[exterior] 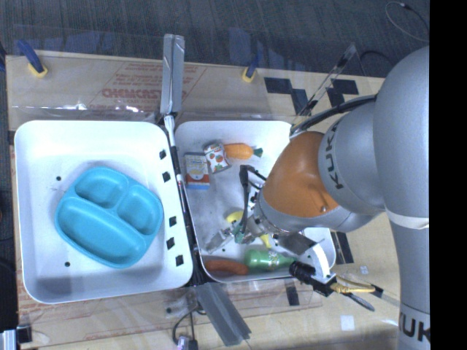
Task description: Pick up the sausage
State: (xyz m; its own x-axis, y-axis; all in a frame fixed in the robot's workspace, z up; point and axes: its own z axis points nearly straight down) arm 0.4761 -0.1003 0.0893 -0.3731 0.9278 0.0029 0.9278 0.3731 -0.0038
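Hand — low in right bin, above sausage; opening cannot be told, nothing seen held. Sausage — reddish-brown, flat against near wall, touching green bottle. Likely light, smooth, slightly yielding; best pinched across mid-length.

The blue divided plate sits in the left bin. In the right bin, the sausage lies along the near wall, just left of a green bottle. The gripper hangs just above them, a carrot at the far wall.
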